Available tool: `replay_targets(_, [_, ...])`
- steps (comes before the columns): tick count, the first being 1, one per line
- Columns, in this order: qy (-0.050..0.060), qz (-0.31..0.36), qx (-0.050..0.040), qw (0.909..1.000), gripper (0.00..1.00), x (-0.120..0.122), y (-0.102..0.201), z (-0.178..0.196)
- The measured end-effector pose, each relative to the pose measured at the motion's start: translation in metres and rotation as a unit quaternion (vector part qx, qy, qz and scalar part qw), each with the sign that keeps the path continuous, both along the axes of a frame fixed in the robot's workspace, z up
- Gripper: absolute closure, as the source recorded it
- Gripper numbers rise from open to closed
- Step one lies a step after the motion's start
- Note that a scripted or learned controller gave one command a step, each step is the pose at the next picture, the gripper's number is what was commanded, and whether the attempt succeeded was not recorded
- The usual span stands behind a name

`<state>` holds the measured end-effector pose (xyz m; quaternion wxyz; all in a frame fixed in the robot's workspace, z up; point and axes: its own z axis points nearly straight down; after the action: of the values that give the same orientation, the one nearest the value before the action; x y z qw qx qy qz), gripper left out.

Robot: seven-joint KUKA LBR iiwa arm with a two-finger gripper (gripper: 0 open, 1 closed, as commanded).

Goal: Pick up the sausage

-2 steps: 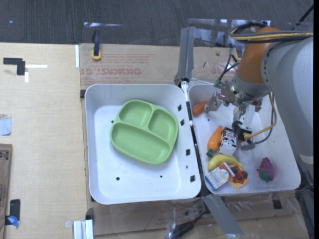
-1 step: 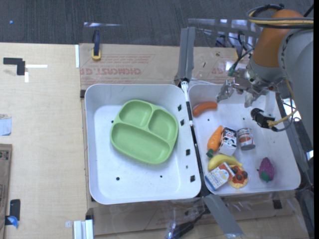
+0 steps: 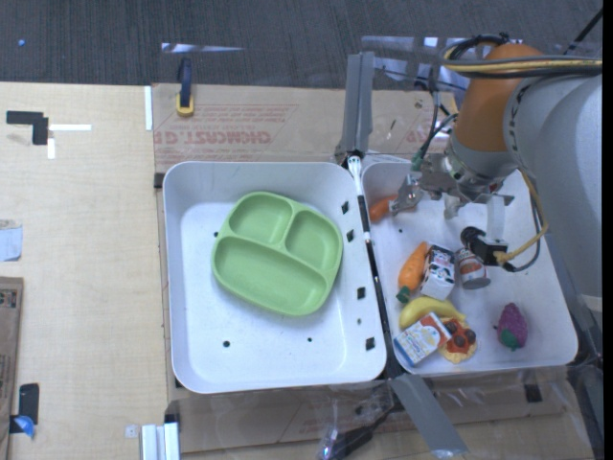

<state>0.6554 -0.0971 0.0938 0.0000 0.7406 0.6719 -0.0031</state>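
The sausage (image 3: 380, 209) is a short orange-red piece lying at the back left of the right bin (image 3: 556, 353), close against the wall it shares with the left bin. My gripper (image 3: 421, 197) hangs low over the back of the right bin, just right of the sausage and beside it, under the orange wrist band. I see nothing held in it.
In the right bin lie a carrot (image 3: 414, 264), a small carton (image 3: 439, 272), a can (image 3: 471, 268), a banana (image 3: 428, 310), a pizza slice (image 3: 458, 339), a flat packet (image 3: 420, 343) and a purple fruit (image 3: 512, 324). The left bin (image 3: 192, 353) holds a green divided plate (image 3: 278, 252).
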Motion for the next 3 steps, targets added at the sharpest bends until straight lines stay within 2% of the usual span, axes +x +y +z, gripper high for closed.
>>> replay_targets(1, [-0.002,-0.001,0.0,1.0,1.0,0.001,0.0,0.009])
replay_targets(2, [-0.003,0.003,0.001,1.0,1.0,0.003,-0.059,-0.001])
replay_targets(3, [-0.003,-0.039,0.0011,0.9992,1.0,0.004,-0.058,0.027])
